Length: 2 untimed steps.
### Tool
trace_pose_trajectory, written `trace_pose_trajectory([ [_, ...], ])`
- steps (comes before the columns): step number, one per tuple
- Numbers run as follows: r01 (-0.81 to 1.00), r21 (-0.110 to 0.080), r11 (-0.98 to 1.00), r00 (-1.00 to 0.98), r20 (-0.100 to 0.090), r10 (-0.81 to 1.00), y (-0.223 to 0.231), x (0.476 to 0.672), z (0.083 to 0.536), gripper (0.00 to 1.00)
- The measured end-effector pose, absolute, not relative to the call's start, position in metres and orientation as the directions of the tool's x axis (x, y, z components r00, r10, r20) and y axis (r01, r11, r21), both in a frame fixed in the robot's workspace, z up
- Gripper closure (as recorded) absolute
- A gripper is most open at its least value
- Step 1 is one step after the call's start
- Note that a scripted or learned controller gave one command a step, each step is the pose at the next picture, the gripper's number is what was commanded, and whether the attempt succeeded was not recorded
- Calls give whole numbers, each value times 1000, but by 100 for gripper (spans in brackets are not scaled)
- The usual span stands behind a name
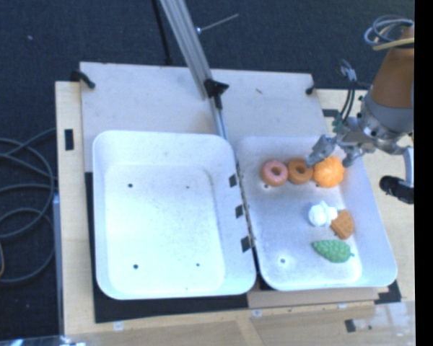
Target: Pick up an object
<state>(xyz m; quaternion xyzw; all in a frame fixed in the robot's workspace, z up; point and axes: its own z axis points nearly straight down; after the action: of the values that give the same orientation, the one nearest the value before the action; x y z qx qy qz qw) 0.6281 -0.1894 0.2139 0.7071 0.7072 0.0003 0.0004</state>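
Note:
The right bin [368, 215] holds a pink donut [274, 172], a brown donut [299, 171] and an orange ball [329, 173] in a row near its far side. Lower down lie a white piece [320, 214], an orange-brown piece [343, 225] and a green leafy piece [333, 250]. My gripper [337, 151] hangs just above the orange ball, at the bin's far right, with its fingers spread apart and nothing between them.
The left bin [166, 207] lies beside the right one. A metal rail [187, 42] slants down from the top to the gap between the bins. Cables [14, 171] lie at the left of the bench.

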Motion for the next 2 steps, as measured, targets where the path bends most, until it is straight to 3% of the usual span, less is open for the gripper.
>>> trace_pose_trajectory([
  [1, 1000, 0, 5, -5, 1, 1000, -101, 616, 191, 0],
  [2, 1000, 2, 0, 0, 0, 1000, -105, 616, 202, 100],
])
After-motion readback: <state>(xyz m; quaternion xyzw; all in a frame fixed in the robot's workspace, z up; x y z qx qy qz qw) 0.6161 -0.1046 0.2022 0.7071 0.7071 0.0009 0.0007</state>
